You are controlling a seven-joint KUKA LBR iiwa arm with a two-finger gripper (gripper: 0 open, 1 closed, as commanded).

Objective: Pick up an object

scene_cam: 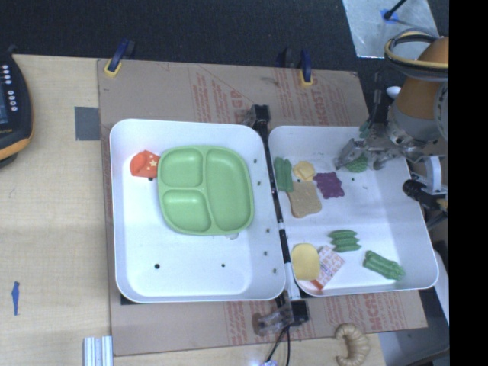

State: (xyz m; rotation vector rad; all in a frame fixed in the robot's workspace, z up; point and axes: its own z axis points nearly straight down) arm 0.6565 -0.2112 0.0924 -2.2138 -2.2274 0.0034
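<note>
Green object (357, 166), small, sits under the claw (358, 158) at upper right of the right bin (404, 227); claw's state cannot be told, nothing visibly lifted yet.

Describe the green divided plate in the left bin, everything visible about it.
The green divided plate is pale green, rounded-square, and looks like smooth plastic. Raised ridges split it into three compartments: two smaller ones on the left, one long one on the right, none visibly holding anything. It lies flat and upright, turned slightly, in the upper middle of the left bin. A red object sits against its upper-left corner, partly tucked beneath the rim. A small pale item peeks out at its lower edge.
</note>
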